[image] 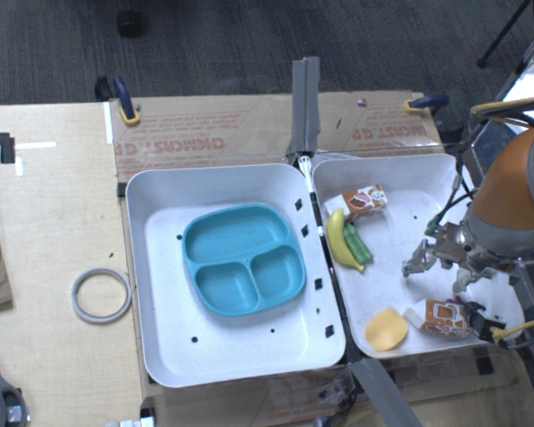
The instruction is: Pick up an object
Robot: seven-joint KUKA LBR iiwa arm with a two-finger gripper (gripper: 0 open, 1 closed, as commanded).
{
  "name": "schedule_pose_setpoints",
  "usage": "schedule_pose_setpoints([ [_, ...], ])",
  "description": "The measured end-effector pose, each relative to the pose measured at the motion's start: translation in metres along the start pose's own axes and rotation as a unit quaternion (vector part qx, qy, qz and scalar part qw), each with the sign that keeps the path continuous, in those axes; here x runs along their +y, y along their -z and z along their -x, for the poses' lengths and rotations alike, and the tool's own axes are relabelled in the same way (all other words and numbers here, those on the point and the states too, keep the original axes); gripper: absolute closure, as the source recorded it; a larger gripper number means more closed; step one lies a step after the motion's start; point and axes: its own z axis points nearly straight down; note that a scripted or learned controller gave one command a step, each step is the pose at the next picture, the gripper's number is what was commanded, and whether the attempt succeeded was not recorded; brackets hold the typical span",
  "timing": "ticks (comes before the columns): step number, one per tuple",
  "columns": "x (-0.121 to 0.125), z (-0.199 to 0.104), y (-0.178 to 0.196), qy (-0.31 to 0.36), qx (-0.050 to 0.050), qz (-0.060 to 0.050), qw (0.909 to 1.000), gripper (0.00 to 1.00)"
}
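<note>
A small orange-and-white packet [447,318] lies flat near the front right corner of the right bin [384,181], just below the gripper [437,261], not between its fingers. The jaws stand apart with nothing in them, over bare bin floor. A yellow round piece [386,330] sits left of the packet; a banana [341,240] and green pod [357,245] lie by the bin's left wall.
</note>
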Motion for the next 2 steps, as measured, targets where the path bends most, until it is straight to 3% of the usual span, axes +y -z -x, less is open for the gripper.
schedule_pose_setpoints([
  [1, 0.037, -0.022, 0.059, 0.128, 0.0, 0.002, 0.9918, 0.0],
  [2, 0.004, -0.069, 0.007, 0.172, -0.001, 0.0, 0.985, 0.0],
])
